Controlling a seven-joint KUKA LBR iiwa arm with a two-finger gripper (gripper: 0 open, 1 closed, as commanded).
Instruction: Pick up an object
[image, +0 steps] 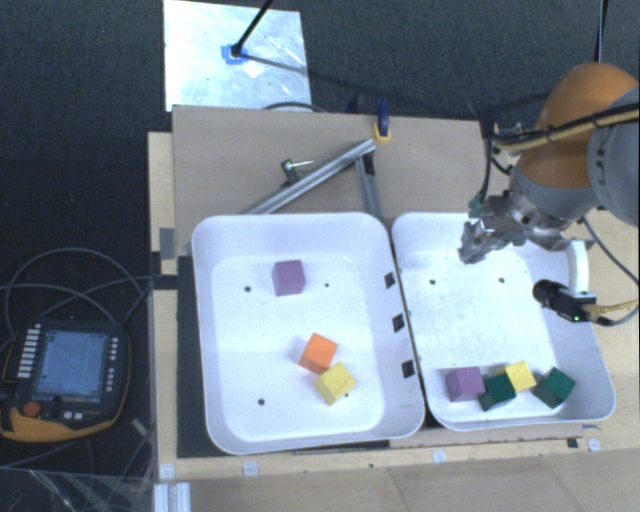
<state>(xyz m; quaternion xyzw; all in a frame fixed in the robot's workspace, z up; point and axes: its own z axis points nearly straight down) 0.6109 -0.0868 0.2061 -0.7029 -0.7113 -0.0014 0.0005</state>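
My gripper (478, 246) hangs over the far part of the right bin (500, 300), above its bare floor, with no block under it. Along that bin's near edge lie a purple block (464, 382), a dark green block (496, 390), a yellow block (520, 376) and a second green block (554, 386). The left bin (225, 300) holds a purple block (288, 277) toward the back, and an orange block (318, 352) touching a yellow block (336, 383) nearer the front.
A metal rod (310, 178) lies slanted on the brown board behind the bins. A teach pendant (65, 375) with its cable sits off the bench at left. The orange band of the arm (585, 120) rises at the upper right.
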